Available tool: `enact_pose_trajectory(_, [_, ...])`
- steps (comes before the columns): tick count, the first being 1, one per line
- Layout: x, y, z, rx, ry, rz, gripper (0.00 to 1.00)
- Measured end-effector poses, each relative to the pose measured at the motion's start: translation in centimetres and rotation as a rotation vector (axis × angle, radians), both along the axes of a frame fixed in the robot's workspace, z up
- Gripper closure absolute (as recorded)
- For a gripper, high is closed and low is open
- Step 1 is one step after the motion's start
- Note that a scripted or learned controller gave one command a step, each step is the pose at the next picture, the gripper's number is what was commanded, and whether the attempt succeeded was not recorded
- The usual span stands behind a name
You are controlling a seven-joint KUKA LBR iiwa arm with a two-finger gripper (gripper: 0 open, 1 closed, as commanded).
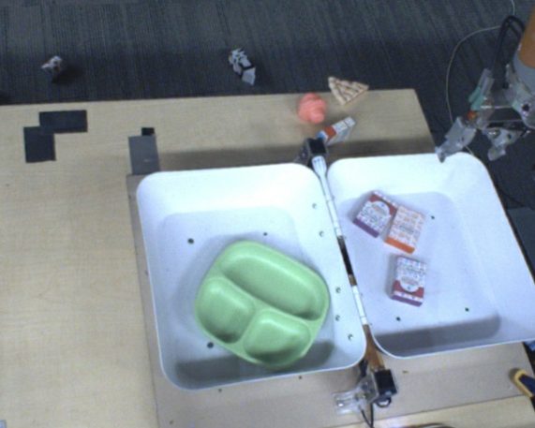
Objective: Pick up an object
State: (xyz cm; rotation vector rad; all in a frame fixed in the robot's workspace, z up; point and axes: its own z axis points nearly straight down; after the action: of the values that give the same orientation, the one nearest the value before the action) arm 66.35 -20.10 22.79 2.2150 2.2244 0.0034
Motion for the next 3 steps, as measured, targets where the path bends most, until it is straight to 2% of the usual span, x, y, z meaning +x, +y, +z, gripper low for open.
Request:
enact_pose_trajectory(1, [-4.3, 0.8, -12.8, -0.003, -0.008, 0.000, 0.00])
enact_pose_trajectory(2, [-10.3, 8.5, -13.8, -0.002, -0.012, -0.001, 0.00])
enact_pose_trajectory(3, [-10.0, 8.6, -12.5, 0.001, -0.020, 0.000, 1.00])
